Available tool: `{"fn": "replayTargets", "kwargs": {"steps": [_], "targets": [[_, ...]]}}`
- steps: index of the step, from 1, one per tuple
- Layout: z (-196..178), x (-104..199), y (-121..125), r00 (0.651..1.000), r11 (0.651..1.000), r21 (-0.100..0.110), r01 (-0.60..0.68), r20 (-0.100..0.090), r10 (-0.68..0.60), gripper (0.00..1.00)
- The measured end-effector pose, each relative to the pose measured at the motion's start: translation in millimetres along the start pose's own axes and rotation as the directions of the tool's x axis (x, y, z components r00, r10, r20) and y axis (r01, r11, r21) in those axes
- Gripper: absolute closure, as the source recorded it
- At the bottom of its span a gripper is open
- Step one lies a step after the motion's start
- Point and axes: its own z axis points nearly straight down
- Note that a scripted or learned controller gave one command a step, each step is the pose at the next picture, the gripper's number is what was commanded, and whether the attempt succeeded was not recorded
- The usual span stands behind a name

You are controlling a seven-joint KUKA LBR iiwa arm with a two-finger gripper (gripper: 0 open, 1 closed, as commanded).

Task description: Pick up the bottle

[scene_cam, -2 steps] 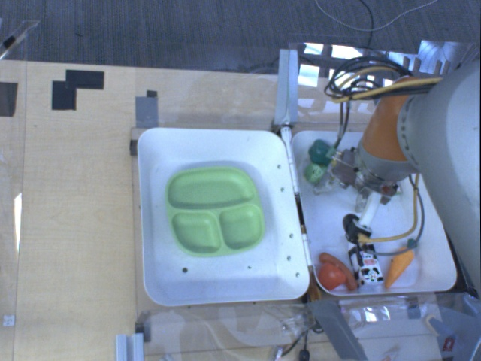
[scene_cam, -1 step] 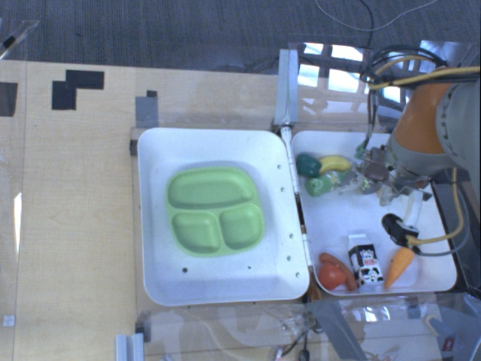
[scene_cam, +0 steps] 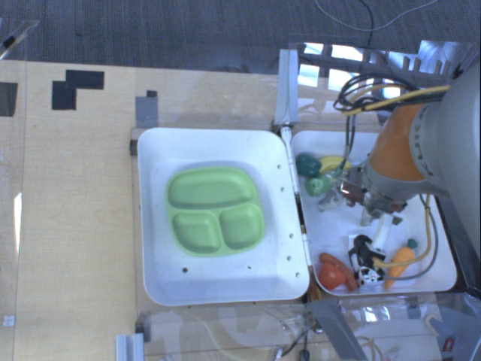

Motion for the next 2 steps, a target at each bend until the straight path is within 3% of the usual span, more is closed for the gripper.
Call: {"fn": "replayTargets", "kwargs": {"steps": [1, 2], "targets": [[2.6, 30.6, 74.5, 0.979, 0.979, 0.004, -0.204, 0.001, 0.204, 0.0], [-85.0, -23.1, 116.0, 1.0, 1.0, 0.006, -0.002, 0.002, 0.002, 0.0]]}}
